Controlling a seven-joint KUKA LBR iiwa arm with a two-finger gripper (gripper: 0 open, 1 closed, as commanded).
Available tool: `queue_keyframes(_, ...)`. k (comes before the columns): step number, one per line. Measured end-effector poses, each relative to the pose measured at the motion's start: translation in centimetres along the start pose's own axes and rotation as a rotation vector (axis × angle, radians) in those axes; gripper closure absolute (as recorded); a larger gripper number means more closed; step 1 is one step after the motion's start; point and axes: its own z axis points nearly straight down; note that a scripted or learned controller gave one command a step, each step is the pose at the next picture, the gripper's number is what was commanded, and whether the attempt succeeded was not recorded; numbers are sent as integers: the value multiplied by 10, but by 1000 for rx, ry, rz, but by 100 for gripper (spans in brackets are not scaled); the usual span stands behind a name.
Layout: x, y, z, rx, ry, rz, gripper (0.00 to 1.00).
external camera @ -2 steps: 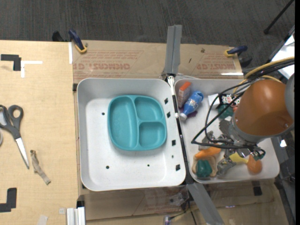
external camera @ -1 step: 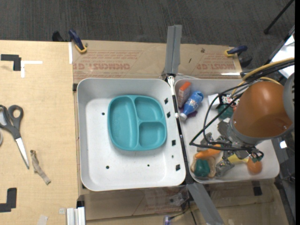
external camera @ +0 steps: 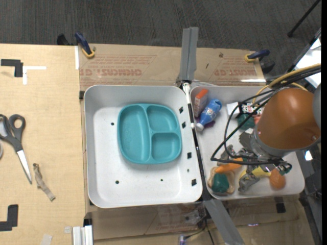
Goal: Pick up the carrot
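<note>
Because the arm's orange band (external camera: 284,117) and its looping black cables (external camera: 230,131) cover much of the wrist from above, the gripper (external camera: 252,160) shows only as a dark cluster of metal low in the right bin (external camera: 225,95). Whether it is spread or pressed together cannot be told, and nothing can be seen clamped in it.

Just left of that cluster lies the carrot (external camera: 229,163), a slim orange shape near the lower left corner of the right bin. Its long axis runs roughly left to right across the frame, with the right end lifted a touch toward the gripper. That right end is touching or tucked under the dark metal; which one is unclear, as is which end is the tip.

Directly below the carrot sits a green rounded toy (external camera: 221,184) on a tan piece. To the lower right of the gripper lie a yellow item (external camera: 258,171) and a round orange item (external camera: 277,180), close to the bin's bottom wall. At the upper left of the same bin a blue bottle (external camera: 210,111) lies slanted beside a red-orange box (external camera: 201,98).

The left bin (external camera: 97,152) holds a teal divided plate (external camera: 150,133). Far left on the wooden bench, a pair of scissors (external camera: 16,139) lies well apart from both bins.
</note>
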Motion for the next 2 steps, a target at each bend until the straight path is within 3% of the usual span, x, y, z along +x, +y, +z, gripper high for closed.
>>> queue_keyframes(1, -2, 0, 0, 1, -3, -582, 0)
queue_keyframes(2, -4, 0, -9, 0, -7, -579, 100)
